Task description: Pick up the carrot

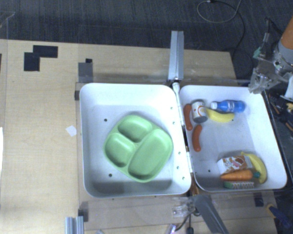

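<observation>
Wooden bench (39, 130), two white bins. Carrot (237, 175) lies lengthwise left-right at lower right bin (278, 177) edge, well below gripper (260, 82) at upper right; finger state unreadable.

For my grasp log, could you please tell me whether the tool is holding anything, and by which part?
Nothing is held. The tool sits above the right bin's far right corner, while the carrot lies in that bin's near part.

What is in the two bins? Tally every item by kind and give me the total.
Green divided plate: 1
Bananas: 2
Sausages: 2
Carrot: 1
Can: 1
Blue bottle: 1
Small carton: 1
Total: 9
</observation>
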